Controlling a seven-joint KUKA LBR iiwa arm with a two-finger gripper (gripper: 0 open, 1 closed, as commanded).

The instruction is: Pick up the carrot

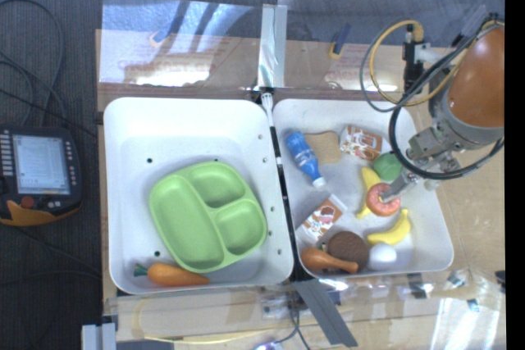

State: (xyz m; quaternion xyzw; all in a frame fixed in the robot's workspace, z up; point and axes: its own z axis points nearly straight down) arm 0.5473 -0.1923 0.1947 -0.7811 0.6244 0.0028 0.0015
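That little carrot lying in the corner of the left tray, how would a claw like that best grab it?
Probably from straight above, around the thick orange middle of the carrot. It lies flat along the near wall of the left bin, green top toward the corner, with the green plate close behind. The fingers would best close across its narrow width, though wall and plate leave little room. The gripper is over the right bin.

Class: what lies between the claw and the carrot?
In the camera view, between claw and carrot: snack packet, the bins' divider and green plate.
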